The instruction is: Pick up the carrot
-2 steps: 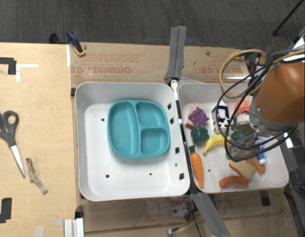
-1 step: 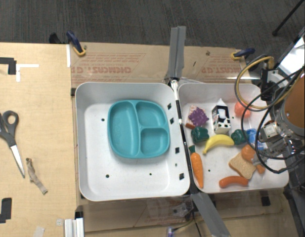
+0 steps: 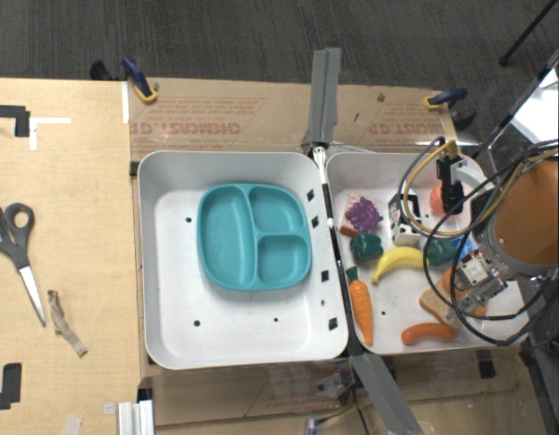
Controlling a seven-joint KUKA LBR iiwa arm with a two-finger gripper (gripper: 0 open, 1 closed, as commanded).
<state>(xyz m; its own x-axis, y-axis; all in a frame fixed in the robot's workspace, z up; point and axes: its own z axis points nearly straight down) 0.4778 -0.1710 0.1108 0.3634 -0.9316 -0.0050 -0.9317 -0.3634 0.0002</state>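
The pale surface is carrying two white bins. The carrot (image 3: 361,311) is lying in the right bin (image 3: 392,304) along its left wall, near the banana (image 3: 399,261). The end effector (image 3: 467,284) is hovering well right; I cannot tell its state. Best straddle the carrot's width, avoiding the wall.

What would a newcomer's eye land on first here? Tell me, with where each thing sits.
The teal divided plate lies in the middle of the left bin, bright against the white. The right bin is crowded with toy food, the carrot along its left wall near a yellow banana. The arm's orange band looms over that bin's right side.
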